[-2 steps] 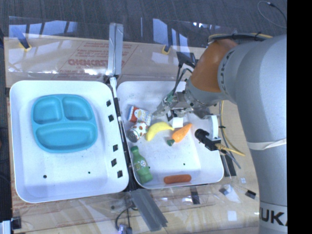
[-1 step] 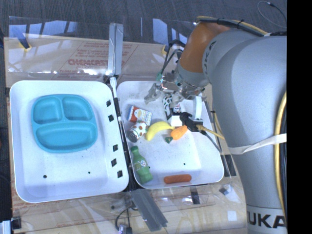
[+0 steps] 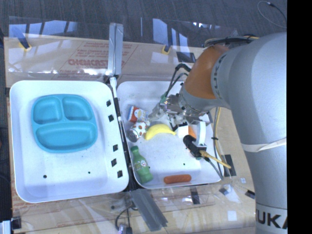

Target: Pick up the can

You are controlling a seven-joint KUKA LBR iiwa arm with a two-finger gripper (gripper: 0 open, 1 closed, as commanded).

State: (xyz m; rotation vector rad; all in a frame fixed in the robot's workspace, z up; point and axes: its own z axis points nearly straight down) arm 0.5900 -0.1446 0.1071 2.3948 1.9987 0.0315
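Fingers first: from my screen I cannot tell whether they are open or closed, because the metal parts at the end of the wrist blur together against the clutter under them. The gripper (image 3: 166, 108) sits low over the back half of the right bin (image 3: 168, 156), and nothing I can make out lies between its tips. Just below it on my view lies a yellow banana (image 3: 160, 130), curved, with its back toward the gripper.

The can (image 3: 136, 131) lies on its side near the left wall of that bin, its round silver end facing the wall and its white body marked with red. It is just beside the banana's left tip, and down and to the left of the gripper, apart from it. Just behind the can lies a small red, white and blue package (image 3: 138, 114).

Nearer the front I see a green bottle (image 3: 142, 165) lying along the left wall, and a reddish-brown sausage (image 3: 178, 179) close to the front edge. The left bin (image 3: 17, 145) holds a blue divided plate (image 3: 63, 122).
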